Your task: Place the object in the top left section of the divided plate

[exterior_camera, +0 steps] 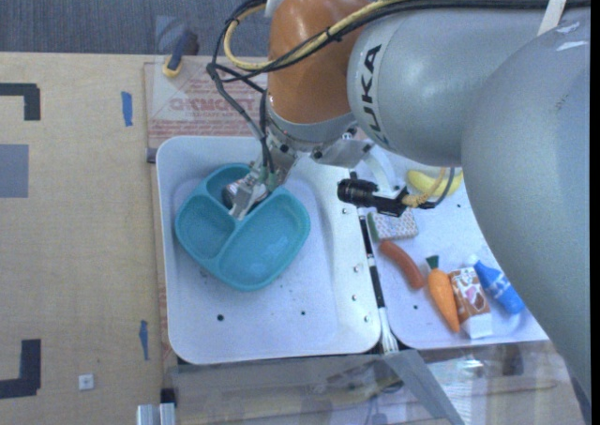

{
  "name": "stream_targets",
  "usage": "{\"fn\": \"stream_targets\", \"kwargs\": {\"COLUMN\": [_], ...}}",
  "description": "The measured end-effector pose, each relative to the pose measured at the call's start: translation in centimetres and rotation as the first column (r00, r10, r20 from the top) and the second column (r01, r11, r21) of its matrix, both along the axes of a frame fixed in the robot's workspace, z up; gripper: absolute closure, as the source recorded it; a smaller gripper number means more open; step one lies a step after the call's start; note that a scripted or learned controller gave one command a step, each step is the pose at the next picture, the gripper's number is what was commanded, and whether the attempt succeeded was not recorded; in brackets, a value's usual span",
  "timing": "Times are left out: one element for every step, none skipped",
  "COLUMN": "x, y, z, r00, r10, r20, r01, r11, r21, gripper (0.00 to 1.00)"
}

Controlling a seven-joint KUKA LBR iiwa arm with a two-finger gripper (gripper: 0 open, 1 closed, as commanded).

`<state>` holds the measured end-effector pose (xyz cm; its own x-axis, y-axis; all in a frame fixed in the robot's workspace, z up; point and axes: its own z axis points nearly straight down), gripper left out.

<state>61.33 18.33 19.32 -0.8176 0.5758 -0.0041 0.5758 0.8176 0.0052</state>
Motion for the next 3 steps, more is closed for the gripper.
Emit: {"fn": "stream_targets", "kwargs": {"x": [-4.0,-3.9,0.2], "y": [-1.7,-1.6,-1.3], "z": [14.0,15.2,3.6], "r00": [0.971,0.971,0.95], "r10": [0.237,0.238,0.313], "r20": [0.001,0.009,-0.001], "r01": [-0.237,-0.238,-0.313], "r11": [0.971,0.971,0.95], "r21": [-0.002,-0.001,-0.001], "gripper": [0.0,1.0,1.0]}}
